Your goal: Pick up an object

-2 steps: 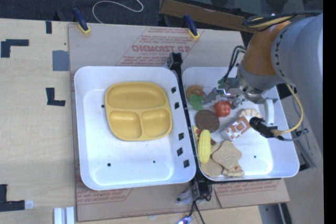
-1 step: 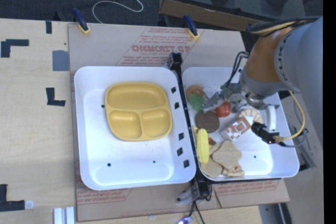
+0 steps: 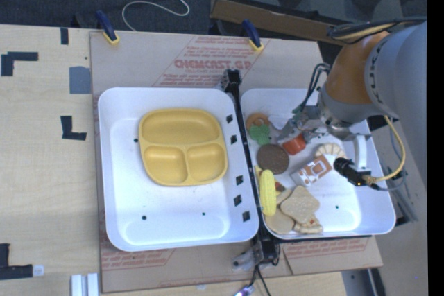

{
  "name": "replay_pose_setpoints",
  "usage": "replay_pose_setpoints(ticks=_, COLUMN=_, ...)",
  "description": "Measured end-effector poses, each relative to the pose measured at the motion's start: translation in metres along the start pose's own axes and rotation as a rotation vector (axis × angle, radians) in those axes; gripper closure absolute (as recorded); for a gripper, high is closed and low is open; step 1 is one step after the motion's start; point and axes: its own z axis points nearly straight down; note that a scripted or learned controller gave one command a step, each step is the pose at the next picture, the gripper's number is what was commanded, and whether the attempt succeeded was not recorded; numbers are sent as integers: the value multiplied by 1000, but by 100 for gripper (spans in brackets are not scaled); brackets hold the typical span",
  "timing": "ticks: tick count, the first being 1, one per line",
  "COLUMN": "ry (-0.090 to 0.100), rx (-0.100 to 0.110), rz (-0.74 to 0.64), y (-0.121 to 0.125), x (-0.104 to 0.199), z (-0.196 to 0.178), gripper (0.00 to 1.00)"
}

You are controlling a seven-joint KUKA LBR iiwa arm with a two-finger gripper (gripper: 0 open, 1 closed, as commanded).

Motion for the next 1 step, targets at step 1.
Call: replay_pose_setpoints(ticks=1, ry=0, rx=12, rz=-5, y=-37, x=87, z=-124, gripper=100)
